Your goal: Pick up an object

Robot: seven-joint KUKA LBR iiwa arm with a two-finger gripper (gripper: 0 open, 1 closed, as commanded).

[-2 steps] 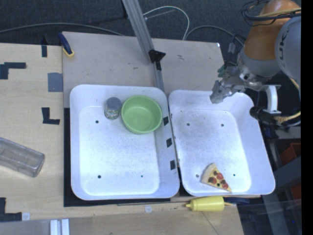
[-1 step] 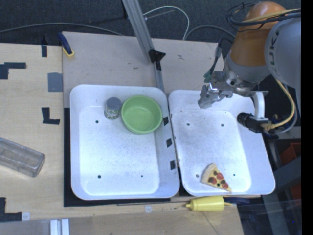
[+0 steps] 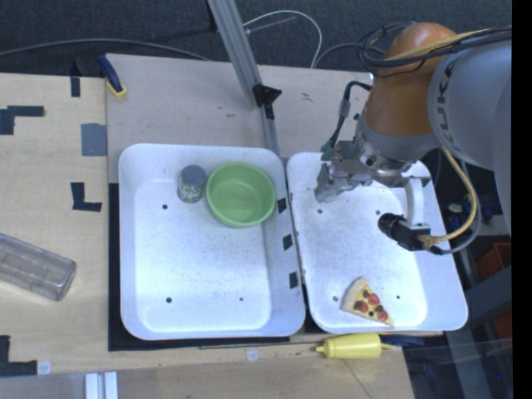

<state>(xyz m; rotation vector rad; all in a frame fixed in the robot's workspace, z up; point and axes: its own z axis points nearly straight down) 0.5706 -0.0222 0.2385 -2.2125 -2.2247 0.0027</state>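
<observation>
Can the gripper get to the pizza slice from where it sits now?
Probably yes. The pizza slice lies flat and alone near the front of the right bin, and the gripper hangs over that bin's far left part with bare floor between them.

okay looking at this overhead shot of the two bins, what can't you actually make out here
- Gripper, camera view: small and blurred against the right bin; whether it holds anything is unclear.
- Right bin's far corner: covered by the arm.
- Small jar beside the green bowl in the left bin: label too small to read.
- Clear plastic container on the bench: cut off by the left edge.
</observation>
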